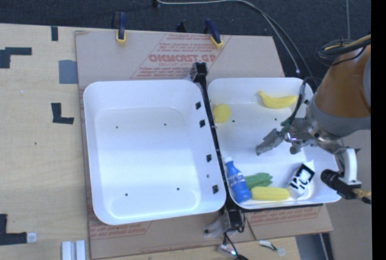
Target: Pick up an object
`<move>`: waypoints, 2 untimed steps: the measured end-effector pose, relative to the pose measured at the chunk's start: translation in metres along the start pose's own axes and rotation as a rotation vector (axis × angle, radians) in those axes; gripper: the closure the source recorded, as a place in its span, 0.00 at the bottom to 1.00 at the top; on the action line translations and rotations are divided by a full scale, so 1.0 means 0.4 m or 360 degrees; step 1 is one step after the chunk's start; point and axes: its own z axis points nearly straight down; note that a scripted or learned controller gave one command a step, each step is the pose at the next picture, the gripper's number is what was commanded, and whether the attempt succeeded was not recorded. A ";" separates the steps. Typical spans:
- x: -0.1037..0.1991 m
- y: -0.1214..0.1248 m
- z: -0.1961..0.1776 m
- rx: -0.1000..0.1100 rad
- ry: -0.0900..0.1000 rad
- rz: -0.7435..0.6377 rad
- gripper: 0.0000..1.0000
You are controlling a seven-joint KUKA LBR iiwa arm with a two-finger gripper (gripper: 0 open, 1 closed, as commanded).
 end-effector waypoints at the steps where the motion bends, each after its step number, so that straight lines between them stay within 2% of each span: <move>1: -0.022 -0.009 0.143 0.0009 0.0002 0.0001 0.00; 2: -0.021 -0.010 0.264 0.0002 0.0000 -0.0001 0.00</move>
